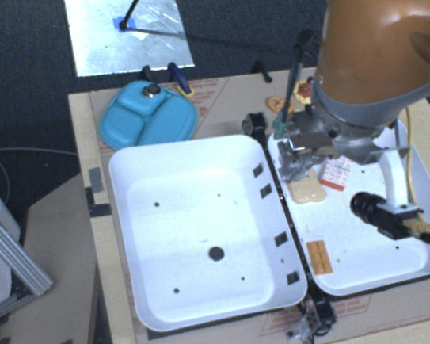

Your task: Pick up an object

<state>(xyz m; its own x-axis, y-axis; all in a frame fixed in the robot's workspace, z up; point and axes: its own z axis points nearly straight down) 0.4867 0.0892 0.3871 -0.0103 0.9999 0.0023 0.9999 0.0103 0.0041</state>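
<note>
Dark carpet round a cardboard-topped bench w/ two white bins; arm comes in over the right bin (389, 265). Gripper (298, 164) sits low at that bin's near-left part, metal fingers pointing down-left, but whether they're parted or closed I can't tell, wrist bulk hides too much. Just below the jaws, abt touching, lies a pale tan soft lump (307, 190); just right of it a red-and-white packet (335, 174). Nothing visibly between the fingers. Step looks like descent/approach for a grasp, lift not begun. Next: centre over the lump, close, raise straight. Farther below the jaws, an orange strip (319, 256). Left bin (189, 159) well to the left; blue tray (148, 115) beyond.
</note>
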